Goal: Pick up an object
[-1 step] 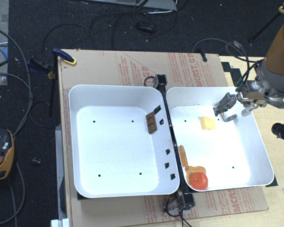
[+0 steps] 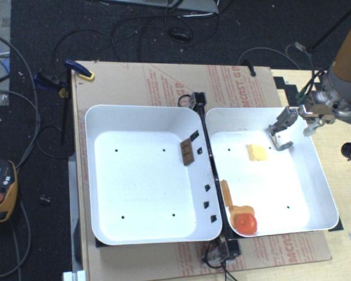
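Over right bin (image 2: 316, 174): hand (image 2: 279, 137) released, grasping nothing; yellow block (image 2: 257, 153) just beside, lower-left.

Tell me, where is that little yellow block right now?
The yellow block lies in the right-hand bin, toward its far side, just left of and below the gripper.

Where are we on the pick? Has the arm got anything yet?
Done: the pincer has been brought over the right bin, at its far side. In hand: nothing shows between its fingers; it hangs just right of the yellow block. Left: the grasp and lift. The yellow block, the red and orange toy and the brown piece in the left bin all lie on the bin floors.
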